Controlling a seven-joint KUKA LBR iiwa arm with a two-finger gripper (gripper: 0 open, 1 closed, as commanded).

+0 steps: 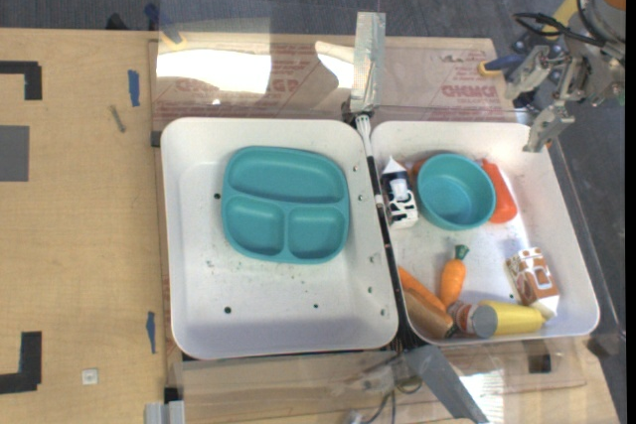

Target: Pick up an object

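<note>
Objects for picking all lie in the right bin (571,213); your gripper (545,126) holds none of them. It hangs at the bin's upper right corner, over the rim, and whether it is open or shut cannot be told from this view.

Nearest it you have a teal bowl (454,191), upright, with an orange piece (502,194) touching its right side. Just left of the bowl, against the wall between the bins, stands a small black-and-white bottle (399,197); its label is too small to read.

Lower down, a toy carrot (453,277) lies near the middle, a yellow bottle with a grey cap (505,319) lies on its side along the front wall, and a brown and white packet (532,277) sits to the right, its print illegible.

The left bin (189,243) holds a teal divided plate (285,204).

Red lettering on the cardboard (447,79) behind the bins cannot be read.
</note>
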